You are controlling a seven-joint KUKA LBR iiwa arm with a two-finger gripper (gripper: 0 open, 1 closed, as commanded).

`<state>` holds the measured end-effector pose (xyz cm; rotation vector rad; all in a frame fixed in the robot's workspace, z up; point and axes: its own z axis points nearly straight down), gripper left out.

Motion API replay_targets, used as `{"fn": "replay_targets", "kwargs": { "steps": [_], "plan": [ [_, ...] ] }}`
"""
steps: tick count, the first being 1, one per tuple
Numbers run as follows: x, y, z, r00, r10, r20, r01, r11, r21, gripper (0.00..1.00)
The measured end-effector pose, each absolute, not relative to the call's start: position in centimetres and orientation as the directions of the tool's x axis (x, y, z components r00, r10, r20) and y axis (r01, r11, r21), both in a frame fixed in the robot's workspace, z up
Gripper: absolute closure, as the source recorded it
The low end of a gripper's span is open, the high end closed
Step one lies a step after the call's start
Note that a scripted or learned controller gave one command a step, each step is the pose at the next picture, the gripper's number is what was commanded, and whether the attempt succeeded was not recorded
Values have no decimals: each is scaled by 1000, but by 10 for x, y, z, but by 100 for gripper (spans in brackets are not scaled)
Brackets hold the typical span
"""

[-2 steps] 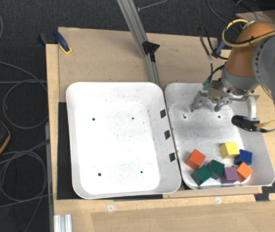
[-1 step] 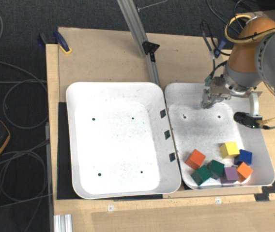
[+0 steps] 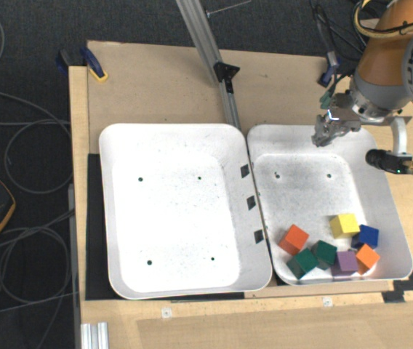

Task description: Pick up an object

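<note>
Several small blocks lie bunched at the near end of the right bin (image 3: 375, 173): a red-orange block (image 3: 294, 238), two dark green blocks (image 3: 314, 257), a yellow block (image 3: 345, 224), a blue block (image 3: 367, 235), a purple block (image 3: 346, 261) and an orange block (image 3: 367, 256). My gripper (image 3: 326, 135) hangs over the far edge of the right bin, well away from the blocks. Nothing shows beneath or between its tips.
The left bin (image 3: 170, 209) sits beside the right one, sharing a raised rim with black clips (image 3: 250, 202). A slanted metal pole (image 3: 206, 46) rises behind the bins. Blue clamps (image 3: 94, 62) sit at the bench's far corners. Cables lie on the floor at left.
</note>
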<state>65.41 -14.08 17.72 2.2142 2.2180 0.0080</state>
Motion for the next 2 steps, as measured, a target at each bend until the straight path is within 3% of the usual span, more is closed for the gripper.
{"fn": "replay_targets", "kwargs": {
  "steps": [1, 2],
  "plan": [
    [656, -141, 223, -2, 1000, -2, 1000, 2, 8, 100],
    [648, -98, 224, -4, 1000, 2, 1000, 4, -1, 100]
  ]
}}
